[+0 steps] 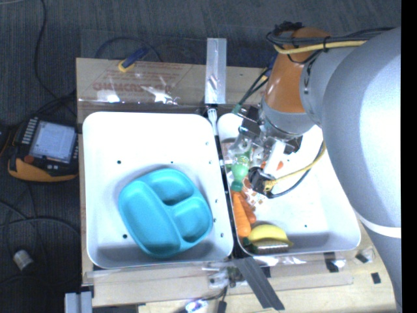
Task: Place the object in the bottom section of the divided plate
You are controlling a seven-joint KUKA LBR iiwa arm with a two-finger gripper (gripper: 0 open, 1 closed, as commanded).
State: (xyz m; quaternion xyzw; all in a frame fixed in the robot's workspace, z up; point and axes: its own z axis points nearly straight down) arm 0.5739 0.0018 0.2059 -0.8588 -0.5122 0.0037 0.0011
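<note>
At the far left, on the dark carpet (39,253) beside the desk, lies one handheld control unit (44,150) with a pale screen and an orange-edged casing; any writing on its screen is too small to read. Along the back of the desk (150,77) a clear plastic sheet (140,87) carries reddish printed lettering, too blurred to make out. One small blue and yellow object (132,59) rests on the desk's back edge.

There are two white bins. The left bin (104,135) holds one thing, a blue divided plate (165,209) with three sections, all of them bare. It sits toward the front of that bin.

The right bin (326,227) has its things crowded against its left wall: one green item (240,170), one orange carrot (241,217) lying lengthwise just in front of it, and one yellow banana (267,235) at the front corner, touching the carrot's end. A few smaller bits near the green item are too cluttered to tell apart.

The hand (255,158) hangs low over that cluster, just beside the green item. Whether it is parted or closed, or has hold of anything, I cannot tell. One grey arm (365,109) with an orange band (287,87) comes in from the right.
</note>
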